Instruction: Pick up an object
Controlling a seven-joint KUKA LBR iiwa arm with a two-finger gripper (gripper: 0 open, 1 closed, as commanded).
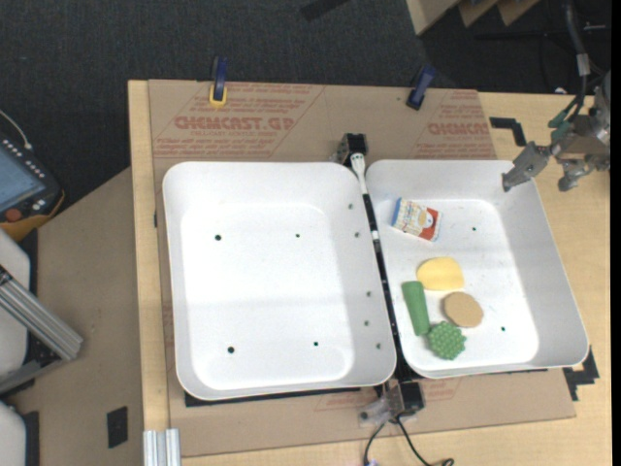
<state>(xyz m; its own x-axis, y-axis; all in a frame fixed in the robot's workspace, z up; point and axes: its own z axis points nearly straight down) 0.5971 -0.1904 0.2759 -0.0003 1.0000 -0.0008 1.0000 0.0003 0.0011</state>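
— So, where is the pincer (543, 168)?

— High at the far right corner of the right bin (543, 260), hanging over its rim. Two grey fingers (519, 168) splay apart with nothing between them, so it is spread wide and bare.

— What lies nearest to it?

— A small white packet with red and blue print (416, 218), down and to the left of the pincer, flat on the bin floor. Farther off the same way sits a yellow rounded piece (441, 274). Beyond that, toward the near rim, a tan disc (464, 310) lies just beside a green knobbly ball (446, 340), and a green stick (415, 307) lies along their left side.

— Does anything stand in the way?

— Those four near pieces crowd close, some touching; the packet lies apart from them. Open bin floor separates the pincer from all of them.

— And farther out?

— Well to the left is the left bin (194, 221), joined to the right one along a dark seam with a black clamp (351, 148) at its far end. Both rest on a cardboard sheet (281, 115) on the counter (107, 260), which two clips pin at the far edge, a blue and yellow clip (219, 84) and a blue clip (421, 87).
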